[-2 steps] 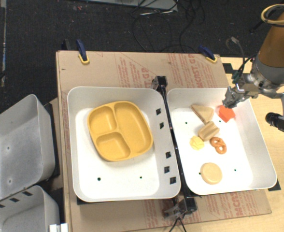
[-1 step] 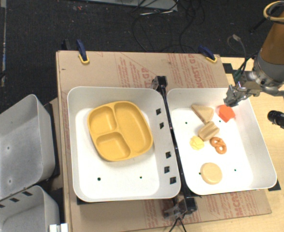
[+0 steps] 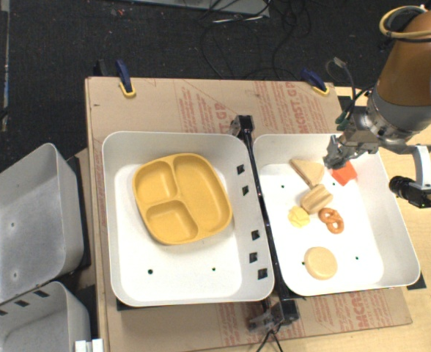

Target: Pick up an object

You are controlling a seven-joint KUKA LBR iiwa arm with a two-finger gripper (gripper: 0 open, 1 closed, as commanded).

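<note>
The gripper hangs low over a small red-orange block in the right white bin; its grip state cannot be told, so nothing looks lifted yet.

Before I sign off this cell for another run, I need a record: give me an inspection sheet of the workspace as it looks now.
Surface: two white bins on a cardboard-covered bench.
Job's things: right bin holds a wedge, red block, tan roll, yellow piece, pretzel, round cookie.
Clutter: yellow divided plate in the left bin.
Tool: tool low over the red block; grip unclear.
Cables: black cables on the floor beyond the bench.
Surroundings: spare white bins at left; clamps on the far edge.
</note>
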